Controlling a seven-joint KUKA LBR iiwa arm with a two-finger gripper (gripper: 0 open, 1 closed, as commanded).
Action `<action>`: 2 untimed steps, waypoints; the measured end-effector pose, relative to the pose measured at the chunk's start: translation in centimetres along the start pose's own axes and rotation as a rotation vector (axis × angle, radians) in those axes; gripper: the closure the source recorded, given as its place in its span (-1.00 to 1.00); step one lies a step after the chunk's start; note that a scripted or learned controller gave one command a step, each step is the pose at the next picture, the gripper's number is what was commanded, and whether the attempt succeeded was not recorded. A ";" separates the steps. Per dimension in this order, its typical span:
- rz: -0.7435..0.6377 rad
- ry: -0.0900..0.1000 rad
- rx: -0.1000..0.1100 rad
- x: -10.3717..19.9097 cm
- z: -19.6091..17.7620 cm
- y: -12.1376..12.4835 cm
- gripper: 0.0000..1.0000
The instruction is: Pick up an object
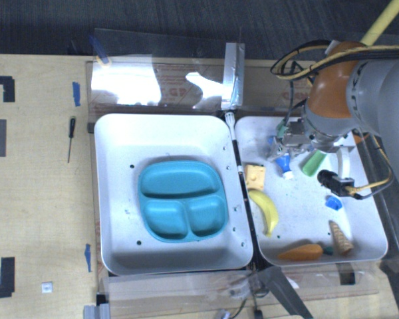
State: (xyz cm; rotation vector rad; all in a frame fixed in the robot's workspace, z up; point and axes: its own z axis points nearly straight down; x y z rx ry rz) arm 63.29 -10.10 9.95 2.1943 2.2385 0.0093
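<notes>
You are looking at the left bin (113,198) sitting with a blue divided tray (182,199) lying in its middle, while the right bin (369,241) is holding the loose objects. The arm (359,92) is reaching in over the right bin's far end, its gripper (298,146) hanging just above a small blue-and-white tube (286,166) and a green cylinder (312,162); whether it is gripping anything, you cannot tell. Nearer you, a banana (265,209) is lying by the divider below a yellow block (255,175), with a carrot (300,251) and a cone (340,238) resting along the near wall.

Arm (359,78) reaching from right, wrist bent downward, gripper (294,145) low.
</notes>
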 end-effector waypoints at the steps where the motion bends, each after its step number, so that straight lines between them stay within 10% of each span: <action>1: 0.064 0.003 -0.001 7.1 -9.0 -1.7 1.00; 2: 0.117 -0.001 0.007 2.9 -9.0 -1.2 1.00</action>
